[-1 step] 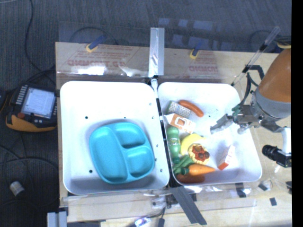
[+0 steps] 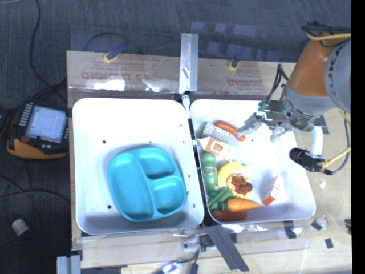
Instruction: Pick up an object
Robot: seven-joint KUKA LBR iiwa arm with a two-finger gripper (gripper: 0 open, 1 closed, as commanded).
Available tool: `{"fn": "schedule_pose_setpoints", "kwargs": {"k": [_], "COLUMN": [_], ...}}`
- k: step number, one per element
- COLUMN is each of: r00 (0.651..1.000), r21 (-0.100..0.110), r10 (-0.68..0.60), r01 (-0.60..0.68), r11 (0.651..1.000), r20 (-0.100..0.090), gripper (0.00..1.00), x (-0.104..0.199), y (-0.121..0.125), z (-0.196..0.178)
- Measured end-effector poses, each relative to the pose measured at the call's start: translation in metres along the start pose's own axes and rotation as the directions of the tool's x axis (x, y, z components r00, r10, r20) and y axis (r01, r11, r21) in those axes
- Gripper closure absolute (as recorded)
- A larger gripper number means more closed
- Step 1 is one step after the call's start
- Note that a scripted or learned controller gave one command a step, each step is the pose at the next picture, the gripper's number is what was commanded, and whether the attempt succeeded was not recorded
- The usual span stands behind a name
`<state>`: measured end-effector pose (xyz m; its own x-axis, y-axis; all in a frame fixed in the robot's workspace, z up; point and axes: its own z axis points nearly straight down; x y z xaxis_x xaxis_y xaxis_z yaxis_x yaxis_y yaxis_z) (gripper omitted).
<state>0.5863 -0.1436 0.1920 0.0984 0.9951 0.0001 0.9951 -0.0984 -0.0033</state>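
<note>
Dark carpet surrounds the bench with its two white bins. Nearest in the right bin lies one carrot, then one small carton and roughly five other toys. Left, one blue tray. Farther right, the gripper hangs spread apart, holding nothing.

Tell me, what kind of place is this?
Probably a robot test lab, not a kitchen. A grey and orange robot arm reaches over two shallow white plastic bins; one holds toy plastic food, and a handheld control screen lies on the carpet.
</note>
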Motion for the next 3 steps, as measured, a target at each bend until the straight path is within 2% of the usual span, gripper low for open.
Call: {"fn": "schedule_pose_setpoints", "kwargs": {"k": [1, 2, 3], "r00": [0.990, 0.990, 1.000], "r21": [-0.002, 0.000, -0.002], "r10": [-0.141, -0.142, 0.007], "r01": [0.141, 0.142, -0.007], "r11": [0.990, 0.990, 1.000], "r20": [0.002, 0.001, 0.004], "gripper": [0.00, 1.00, 1.00], "x": [-0.015, -0.014, 0.038], "y": [0.033, 0.033, 0.072], "z": [0.099, 0.090, -0.007]}}
